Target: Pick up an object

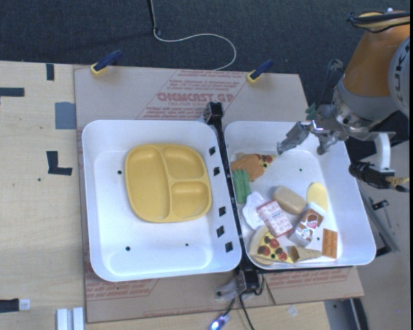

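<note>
Gripper [308,137]: above far edge of right bin [354,205], fingers spread apart, nothing between them. Arm [375,67]: grey, orange band, enters from right. Right bin contents, clustered centre to near side: brown toy [250,163], green piece [241,185], tan loaf [289,199], yellow banana [318,196], pizza slice [272,247], small packets, labels too blurred to read. Left bin [103,205]: yellow divided plate [168,182], centred.
</note>
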